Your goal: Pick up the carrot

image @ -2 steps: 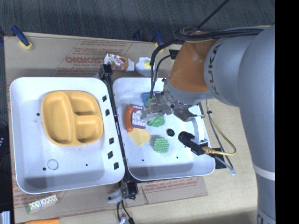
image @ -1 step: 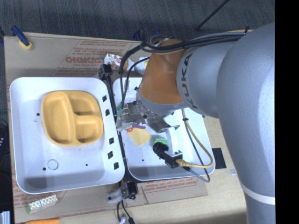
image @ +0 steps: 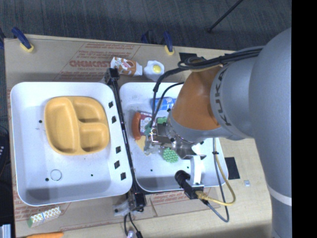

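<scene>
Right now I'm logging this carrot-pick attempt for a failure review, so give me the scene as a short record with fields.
left bin: holds a yellow divided tray
right bin: orange-red item that may be the carrot, green bumpy item, blue-and-white packet partly under the arm
arm: reaches in from the right, over the right bin
gripper: low over the right bin, beside the orange-red item; grasp not visible
behind the bins: small carton, white-and-yellow item
carrot status: not seen lifted
</scene>
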You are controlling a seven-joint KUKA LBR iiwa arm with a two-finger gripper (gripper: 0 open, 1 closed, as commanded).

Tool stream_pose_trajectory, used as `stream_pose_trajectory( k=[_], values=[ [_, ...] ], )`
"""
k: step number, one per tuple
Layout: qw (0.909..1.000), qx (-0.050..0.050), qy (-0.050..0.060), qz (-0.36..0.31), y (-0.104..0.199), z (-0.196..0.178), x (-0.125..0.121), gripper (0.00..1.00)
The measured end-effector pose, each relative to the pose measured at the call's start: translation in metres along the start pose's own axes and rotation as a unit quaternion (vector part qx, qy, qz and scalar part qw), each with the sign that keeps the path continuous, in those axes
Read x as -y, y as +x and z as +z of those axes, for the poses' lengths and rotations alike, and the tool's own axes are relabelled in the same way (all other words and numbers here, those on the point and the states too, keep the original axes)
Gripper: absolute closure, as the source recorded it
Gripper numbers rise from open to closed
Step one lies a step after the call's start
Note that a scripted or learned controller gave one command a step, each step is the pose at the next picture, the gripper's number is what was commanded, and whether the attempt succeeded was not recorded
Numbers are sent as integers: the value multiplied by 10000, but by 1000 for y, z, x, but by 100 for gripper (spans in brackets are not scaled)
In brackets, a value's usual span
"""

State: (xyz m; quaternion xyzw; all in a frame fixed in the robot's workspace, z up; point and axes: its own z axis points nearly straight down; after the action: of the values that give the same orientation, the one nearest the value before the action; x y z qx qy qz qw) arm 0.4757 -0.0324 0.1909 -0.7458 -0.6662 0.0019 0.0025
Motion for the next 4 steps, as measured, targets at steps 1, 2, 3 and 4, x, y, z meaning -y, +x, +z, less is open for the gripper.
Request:
stream_pose_trajectory(
  k=[1, 2, 3, 4],
  values=[
    [9707, 13, -24, -2403, -16, -11, -70, 100],
    [9491, 6, -7, -3151, 17, 0, 2, 100],
    [9194, 16, -22, -3933, 44, -53, -66, 100],
    [9574, 6, -3, -2888, 40, 0, -14, 100]
  ],
)
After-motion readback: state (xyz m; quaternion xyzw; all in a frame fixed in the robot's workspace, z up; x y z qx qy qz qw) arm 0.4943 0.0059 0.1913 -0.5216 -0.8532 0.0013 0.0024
